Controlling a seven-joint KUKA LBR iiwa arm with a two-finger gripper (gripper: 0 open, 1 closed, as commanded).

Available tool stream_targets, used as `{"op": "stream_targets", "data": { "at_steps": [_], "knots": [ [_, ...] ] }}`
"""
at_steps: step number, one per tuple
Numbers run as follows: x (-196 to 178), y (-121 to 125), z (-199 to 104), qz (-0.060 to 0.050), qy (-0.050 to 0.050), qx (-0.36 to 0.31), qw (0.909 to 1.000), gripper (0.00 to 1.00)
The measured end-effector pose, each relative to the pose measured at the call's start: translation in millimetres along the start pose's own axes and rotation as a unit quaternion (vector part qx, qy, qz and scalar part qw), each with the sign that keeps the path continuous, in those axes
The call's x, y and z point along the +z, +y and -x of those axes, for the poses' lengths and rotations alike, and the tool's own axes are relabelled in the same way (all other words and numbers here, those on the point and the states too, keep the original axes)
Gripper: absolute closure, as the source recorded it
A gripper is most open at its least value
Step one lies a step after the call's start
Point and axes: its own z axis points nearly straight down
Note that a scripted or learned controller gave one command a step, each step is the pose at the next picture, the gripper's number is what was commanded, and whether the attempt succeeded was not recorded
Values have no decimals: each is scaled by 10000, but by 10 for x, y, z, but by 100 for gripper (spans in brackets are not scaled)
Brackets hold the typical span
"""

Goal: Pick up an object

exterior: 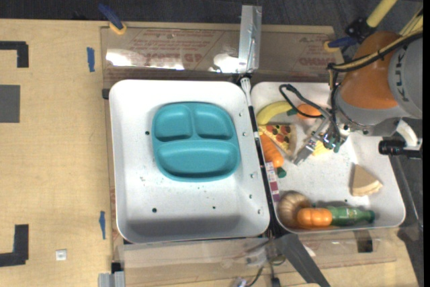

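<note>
metal end effector [304,151] over right bin [390,222], grip unclear, smooth teal divided plate [195,141]

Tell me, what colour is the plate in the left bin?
Teal, the plate, seen in the camera view.

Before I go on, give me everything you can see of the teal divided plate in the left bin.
The teal divided plate looks like smooth moulded plastic, a rounded rectangle with three compartments: two small ones at the far side, one wide one at the near side, split by raised ridges. It lies flat and right way up near the middle of the left bin, touching just the bin floor. Nothing sits in its compartments. The tool is over the right bin, apart from it.
</note>
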Motion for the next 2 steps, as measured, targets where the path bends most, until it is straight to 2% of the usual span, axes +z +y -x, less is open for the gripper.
{"op": "stream_targets", "data": {
  "at_steps": [1,2],
  "knots": [
    [-1259,-711,264,1,-51,-485,9988,0],
    [-28,-1203,-296,-6,9,-294,9996,0]
  ]
}}
